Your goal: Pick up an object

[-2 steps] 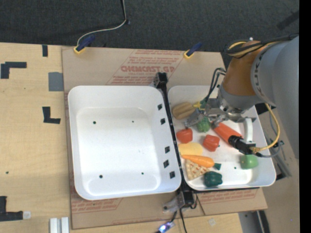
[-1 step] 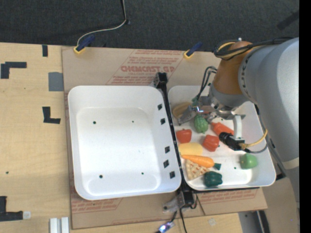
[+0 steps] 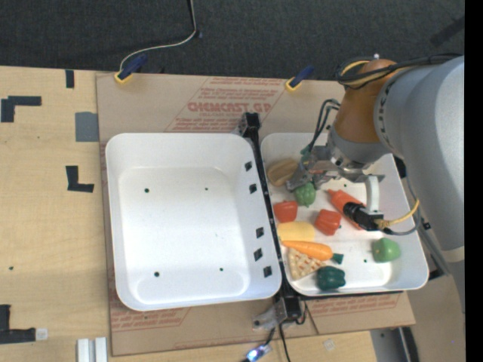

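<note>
Pincer (image 3: 311, 178) hangs low over the back left part of the right bin (image 3: 407, 281), and whether it is wide or narrow I cannot tell, because dark metal parts and cables hide it. Just under it lies a small round green vegetable (image 3: 305, 195), and beside that a flat tan piece (image 3: 282, 171) that looks like bread. The arm above has an orange band (image 3: 358, 111) and a smooth grey shell.

The other things lie in the same bin, all of shiny plastic: a red tomato-like piece (image 3: 285, 211), a pale yellow soft block (image 3: 296, 231), a long orange carrot (image 3: 306, 249), a tan waffle wedge (image 3: 301, 263) with a grid pattern, a dark green pepper (image 3: 330, 278), a red blocky piece (image 3: 327, 221), an orange-red cylinder (image 3: 343, 199) and a light green round fruit (image 3: 386, 250).

The left bin (image 3: 121, 157) is smooth white with rounded corners. Both bins stand on brown cardboard (image 3: 219, 104) over the wooden bench (image 3: 45, 225).
</note>
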### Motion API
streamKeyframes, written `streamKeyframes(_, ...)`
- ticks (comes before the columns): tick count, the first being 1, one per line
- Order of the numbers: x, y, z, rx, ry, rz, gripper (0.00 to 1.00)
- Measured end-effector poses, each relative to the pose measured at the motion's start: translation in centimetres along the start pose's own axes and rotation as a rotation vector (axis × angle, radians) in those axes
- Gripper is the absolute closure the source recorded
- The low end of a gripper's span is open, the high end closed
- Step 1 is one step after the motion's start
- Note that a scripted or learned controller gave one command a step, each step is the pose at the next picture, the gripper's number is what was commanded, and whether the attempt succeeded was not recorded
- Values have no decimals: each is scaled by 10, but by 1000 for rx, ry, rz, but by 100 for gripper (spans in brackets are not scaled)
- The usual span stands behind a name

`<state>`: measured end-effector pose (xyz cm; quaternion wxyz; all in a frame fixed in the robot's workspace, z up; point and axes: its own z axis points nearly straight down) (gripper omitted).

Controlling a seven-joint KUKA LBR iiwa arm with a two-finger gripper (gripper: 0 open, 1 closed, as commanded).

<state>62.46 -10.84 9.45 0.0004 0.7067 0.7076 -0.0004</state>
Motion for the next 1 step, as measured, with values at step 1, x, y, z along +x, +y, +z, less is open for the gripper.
streamKeyframes(1, 68, 47, -96, -10, 2, -7, 100)
